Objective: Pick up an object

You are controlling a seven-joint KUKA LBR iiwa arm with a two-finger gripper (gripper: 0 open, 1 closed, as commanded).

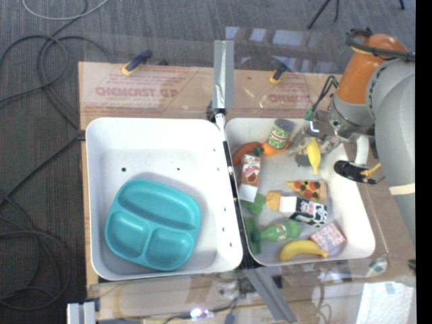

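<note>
From above, the grey arm (pixel 391 123) with its orange band reaches in from the right and sets its hand (pixel 316 140) low over the top of the right bin (pixel 368 238), where a small yellow toy (pixel 314 156) lies right at its tip; whether the hand is apart or together I cannot tell. In that bin are also a green-labelled can (pixel 279 135), a pizza slice (pixel 307 188), a banana (pixel 302 250), a pink packet (pixel 328 237) and a green bottle (pixel 280 232). The left bin (pixel 101 140) holds a teal divided tray (pixel 153 223).
</note>
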